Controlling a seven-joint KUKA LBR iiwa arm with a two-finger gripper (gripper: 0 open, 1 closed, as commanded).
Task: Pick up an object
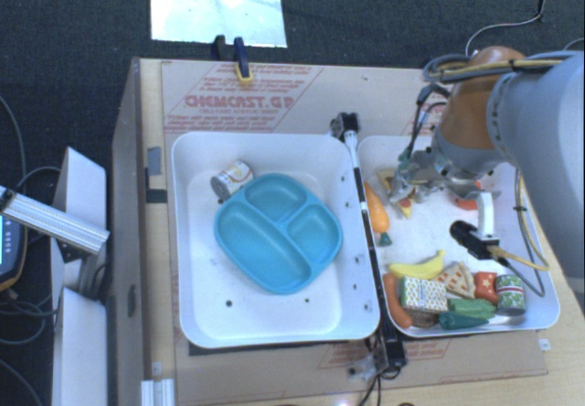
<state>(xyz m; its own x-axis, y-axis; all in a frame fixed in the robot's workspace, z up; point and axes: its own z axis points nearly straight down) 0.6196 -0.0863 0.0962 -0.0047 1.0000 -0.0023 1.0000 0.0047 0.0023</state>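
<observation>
The gripper (407, 183) sits low in the right bin's (547, 299) upper part; whether its jaws are apart I cannot tell. A carrot (377, 209) lies just left of it, a banana (418, 265) below. Small pieces crowd underneath, so it may close on nothing.
</observation>
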